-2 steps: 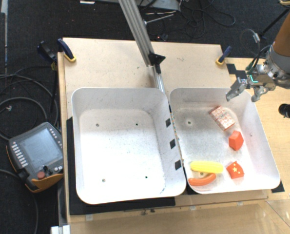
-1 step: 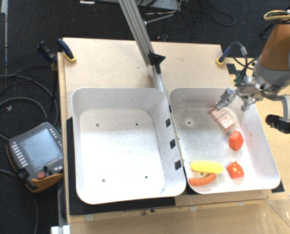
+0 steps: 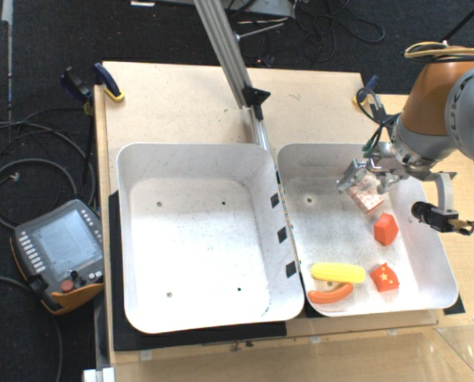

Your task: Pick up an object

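Contact is seen between the hand (image 3: 370, 175) and a pinkish object (image 3: 367, 196) in the right bin (image 3: 428, 301). Whether it is gripped cannot be told.

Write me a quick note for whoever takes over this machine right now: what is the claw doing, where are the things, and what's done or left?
Gripper: low over the upper part of the right bin, at a pinkish object; whether it grips it can't be told.
Other objects in that bin: orange block, red block with a yellow mark, yellow banana-shaped piece lying against an orange curved piece.
Left bin: beside it.
Done: nothing visibly lifted clear.
Left: secure one object and raise it.
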### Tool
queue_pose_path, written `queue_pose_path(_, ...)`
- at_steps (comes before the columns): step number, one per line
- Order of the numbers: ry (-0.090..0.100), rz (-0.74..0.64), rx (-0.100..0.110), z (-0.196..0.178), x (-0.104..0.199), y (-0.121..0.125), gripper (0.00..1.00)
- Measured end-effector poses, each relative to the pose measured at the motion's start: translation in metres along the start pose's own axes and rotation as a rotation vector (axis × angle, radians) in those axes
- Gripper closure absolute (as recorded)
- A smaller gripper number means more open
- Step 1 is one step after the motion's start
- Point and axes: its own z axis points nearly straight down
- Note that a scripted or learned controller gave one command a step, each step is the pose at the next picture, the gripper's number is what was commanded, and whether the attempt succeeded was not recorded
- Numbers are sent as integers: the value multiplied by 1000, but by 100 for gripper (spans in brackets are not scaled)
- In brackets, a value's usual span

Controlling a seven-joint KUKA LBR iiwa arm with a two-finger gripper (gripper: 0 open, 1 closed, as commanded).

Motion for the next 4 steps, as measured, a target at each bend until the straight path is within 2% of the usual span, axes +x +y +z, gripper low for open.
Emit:
queue_pose_path(1, -8, 1, -13, 31, -2, 3, 0)
queue_pose_path(2, -8, 1, -19, 17, -2, 4, 100)
queue_pose_path(3, -3, 5, -10, -31, -4, -3, 100)
queue_pose_path(4, -3, 3, -12, -74, -7, -1, 100)
